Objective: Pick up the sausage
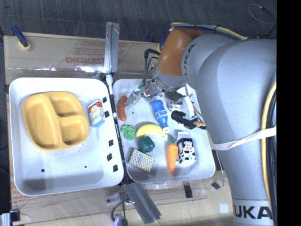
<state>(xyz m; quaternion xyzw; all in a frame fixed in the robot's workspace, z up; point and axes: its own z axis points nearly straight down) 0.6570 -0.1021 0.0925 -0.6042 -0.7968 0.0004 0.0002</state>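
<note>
Camera view: reddish-brown sausage (122, 107) lay along the right white bin's (203, 171) left wall, with bare floor around it. Two-finger gripper (136, 98) hovered just beside it, slightly parted, gripping nothing; blue bottle (160, 112) lay nearby.

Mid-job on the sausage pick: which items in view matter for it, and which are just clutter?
Part of the job:
sausage, at the right bin's left wall
gripper, just beside it

Lying about:
blue bottle
banana
carrot
cow-patterned carton
yellow tray and small can, in the left bin
</note>
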